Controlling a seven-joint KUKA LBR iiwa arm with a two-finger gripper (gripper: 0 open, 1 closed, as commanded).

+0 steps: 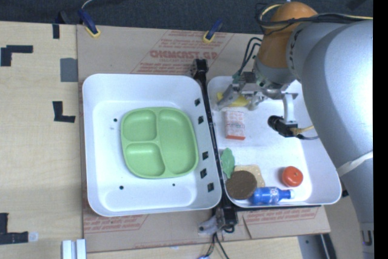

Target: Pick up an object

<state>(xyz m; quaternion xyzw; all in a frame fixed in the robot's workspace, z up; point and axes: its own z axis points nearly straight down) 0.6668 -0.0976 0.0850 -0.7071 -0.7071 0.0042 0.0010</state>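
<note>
My gripper [241, 96] hangs low over the far end of the right bin [315, 154], its fingers pointing left. Just below it lies a small white packet with red print [234, 124]. A yellow item [238, 101] shows right under the fingers; I cannot tell whether it is between them. Along the near side of this bin lie a green cloth-like piece [227, 161], a brown round disc [241, 184] on a tan square, a blue bottle [270, 195] and a small orange object [292, 176].
The left bin [103, 94] holds a light green divided plate [159, 142]. A black clamp bar [206, 124] runs between the two bins. The arm's grey body covers the right side of the view. Cardboard lies under both bins.
</note>
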